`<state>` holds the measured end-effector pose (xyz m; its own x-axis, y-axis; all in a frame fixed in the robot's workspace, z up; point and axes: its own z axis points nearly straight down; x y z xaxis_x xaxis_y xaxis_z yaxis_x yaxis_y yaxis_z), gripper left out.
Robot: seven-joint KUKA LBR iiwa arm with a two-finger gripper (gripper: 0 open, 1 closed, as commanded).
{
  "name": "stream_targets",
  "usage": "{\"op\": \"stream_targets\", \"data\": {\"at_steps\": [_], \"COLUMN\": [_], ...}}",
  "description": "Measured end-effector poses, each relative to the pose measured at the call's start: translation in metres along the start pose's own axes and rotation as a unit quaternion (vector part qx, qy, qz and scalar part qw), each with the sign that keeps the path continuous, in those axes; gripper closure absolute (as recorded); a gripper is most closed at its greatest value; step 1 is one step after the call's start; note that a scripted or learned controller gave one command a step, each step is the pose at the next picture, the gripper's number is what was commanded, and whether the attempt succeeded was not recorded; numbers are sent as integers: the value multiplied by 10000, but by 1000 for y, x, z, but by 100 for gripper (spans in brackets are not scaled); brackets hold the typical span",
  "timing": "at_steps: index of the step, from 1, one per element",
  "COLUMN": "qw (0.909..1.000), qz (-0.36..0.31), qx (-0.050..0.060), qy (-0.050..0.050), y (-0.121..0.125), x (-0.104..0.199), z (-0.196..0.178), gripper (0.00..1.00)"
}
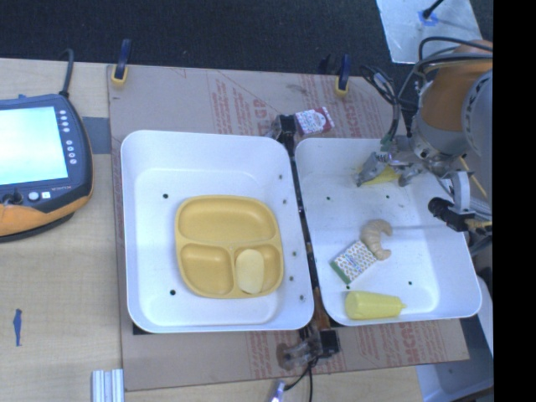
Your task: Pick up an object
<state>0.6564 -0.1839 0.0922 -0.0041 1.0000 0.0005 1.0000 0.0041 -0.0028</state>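
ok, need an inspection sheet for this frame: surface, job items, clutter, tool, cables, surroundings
Surface: two white bins, left bin, right bin, on cardboard sheet.
Job's things: right bin holds croissant, patterned packet, yellow block; left bin holds yellow divided tray with a pale oval piece.
Clutter: small red-white packet behind the bins.
Grippers: tool low over right bin's far end, something yellow at it; grasp unclear.
Cables: black cables at the wrist.
Surroundings: teach pendant, blue clamps.
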Motion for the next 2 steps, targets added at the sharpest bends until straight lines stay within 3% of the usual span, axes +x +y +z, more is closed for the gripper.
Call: {"op": "stream_targets", "data": {"at_steps": [1,2], "qw": [10000,10000], "qz": [-4,6], "qx": [14,22], "qy": [-5,2], "y": [-73,-1], "x": [47,-28], "z": [1,1], "gripper": [0,0]}}
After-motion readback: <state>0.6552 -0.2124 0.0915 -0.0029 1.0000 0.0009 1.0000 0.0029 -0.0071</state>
